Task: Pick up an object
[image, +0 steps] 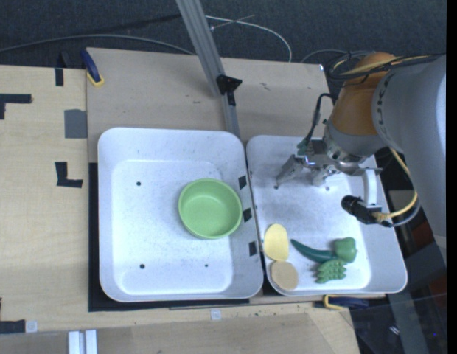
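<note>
Bins (125, 198) look matt speckled white plastic, bowl (210, 208) smooth green plastic w/ slight sheen, bench (37, 220) pale wood.

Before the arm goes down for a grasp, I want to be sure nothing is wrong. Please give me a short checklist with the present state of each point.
1. Gripper is above the right bin: ok.
2. Nothing between the fingers: ok.
3. Fingers spread open: ok.
4. Gripper is above an item: not ok; the yellow piece, tan disc, green pepper and green bunch lie at the bin's near end.
5. Items far enough apart for a clean grasp: cannot tell; they lie close together.
6. Green bowl in the left bin is out of the way: ok.
</note>
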Robot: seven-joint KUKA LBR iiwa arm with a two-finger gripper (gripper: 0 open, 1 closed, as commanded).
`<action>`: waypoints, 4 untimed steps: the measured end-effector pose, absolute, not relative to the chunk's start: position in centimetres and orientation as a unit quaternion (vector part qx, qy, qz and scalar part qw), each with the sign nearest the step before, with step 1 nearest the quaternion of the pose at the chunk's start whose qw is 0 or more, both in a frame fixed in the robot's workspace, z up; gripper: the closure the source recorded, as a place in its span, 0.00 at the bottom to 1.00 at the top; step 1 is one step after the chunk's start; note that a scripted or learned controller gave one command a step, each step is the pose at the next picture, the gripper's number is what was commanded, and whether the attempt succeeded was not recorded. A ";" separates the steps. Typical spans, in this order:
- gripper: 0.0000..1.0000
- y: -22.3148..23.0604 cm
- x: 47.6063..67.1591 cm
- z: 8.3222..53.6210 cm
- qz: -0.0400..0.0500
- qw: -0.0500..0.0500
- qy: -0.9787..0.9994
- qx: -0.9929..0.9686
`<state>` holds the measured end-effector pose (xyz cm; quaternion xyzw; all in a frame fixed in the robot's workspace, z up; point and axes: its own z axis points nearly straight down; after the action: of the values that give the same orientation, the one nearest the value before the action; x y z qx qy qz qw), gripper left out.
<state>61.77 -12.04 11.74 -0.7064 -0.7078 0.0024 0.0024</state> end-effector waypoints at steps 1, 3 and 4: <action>0.00 -12.0 61.7 8.7 0.002 0.000 -0.708 -0.706; 1.00 -12.0 62.3 14.2 -0.001 -0.001 -0.708 -0.707; 1.00 -11.0 62.8 19.7 -0.001 -0.001 -0.708 -0.706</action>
<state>62.82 -10.98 19.67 -0.7062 -0.7080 -0.0012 -0.0014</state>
